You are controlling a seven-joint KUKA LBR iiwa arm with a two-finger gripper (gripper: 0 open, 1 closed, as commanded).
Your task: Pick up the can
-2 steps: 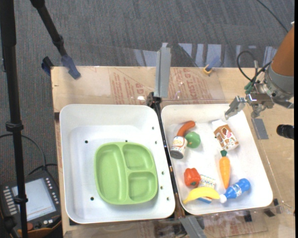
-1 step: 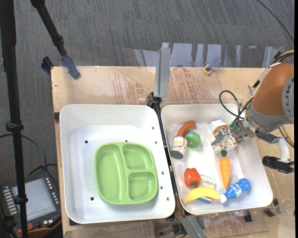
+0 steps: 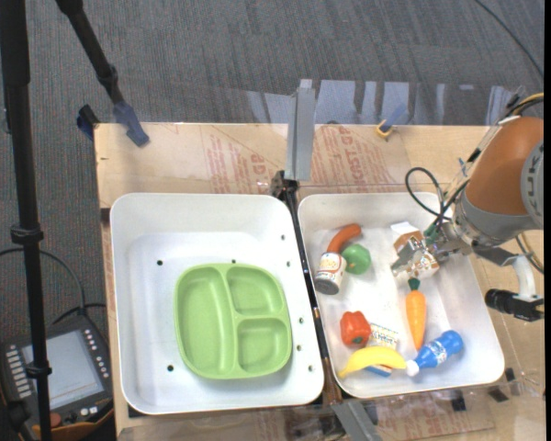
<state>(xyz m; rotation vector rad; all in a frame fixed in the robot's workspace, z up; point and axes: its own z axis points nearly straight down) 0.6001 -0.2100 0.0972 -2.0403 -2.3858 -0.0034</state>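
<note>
From my remote station: the can (image 3: 330, 271) lies tipped in the right bin (image 3: 489, 343), touching a green apple (image 3: 356, 259). The left bin (image 3: 133, 246) holds a green divided plate (image 3: 232, 321). I cannot tell how the gripper (image 3: 413, 257) stands.

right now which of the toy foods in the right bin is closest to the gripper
The carrot: its green top lies just below the gripper. The green one, the red pepper and the banana all lie farther left or lower in the bin.
</note>
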